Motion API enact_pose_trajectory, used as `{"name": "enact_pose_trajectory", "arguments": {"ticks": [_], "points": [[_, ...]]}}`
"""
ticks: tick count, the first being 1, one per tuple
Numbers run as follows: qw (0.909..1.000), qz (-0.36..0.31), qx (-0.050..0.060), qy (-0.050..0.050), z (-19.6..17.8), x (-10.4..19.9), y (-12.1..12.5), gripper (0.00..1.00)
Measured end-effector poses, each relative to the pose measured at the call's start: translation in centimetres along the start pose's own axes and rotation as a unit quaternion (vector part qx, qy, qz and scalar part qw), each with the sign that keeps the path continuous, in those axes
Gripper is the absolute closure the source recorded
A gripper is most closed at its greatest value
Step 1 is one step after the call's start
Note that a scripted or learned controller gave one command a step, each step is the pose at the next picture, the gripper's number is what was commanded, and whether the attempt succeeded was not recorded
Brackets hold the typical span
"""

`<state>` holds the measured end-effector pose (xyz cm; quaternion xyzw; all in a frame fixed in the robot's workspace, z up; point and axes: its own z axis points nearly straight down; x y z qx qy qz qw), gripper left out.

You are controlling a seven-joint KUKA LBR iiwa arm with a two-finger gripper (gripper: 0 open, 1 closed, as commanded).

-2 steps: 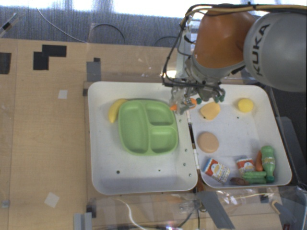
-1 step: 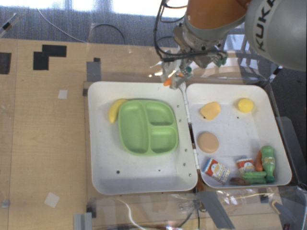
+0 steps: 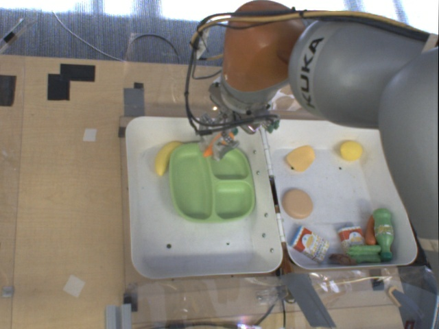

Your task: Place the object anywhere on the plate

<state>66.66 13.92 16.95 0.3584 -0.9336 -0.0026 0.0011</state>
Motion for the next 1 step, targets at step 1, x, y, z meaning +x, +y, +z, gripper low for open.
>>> {"name": "enact_pose_trajectory", "arguments": {"ticks": [1], "points": [[1.0,0.001,0.004,-0.006,-0.74,-0.19,-0.3,0.0]]}}
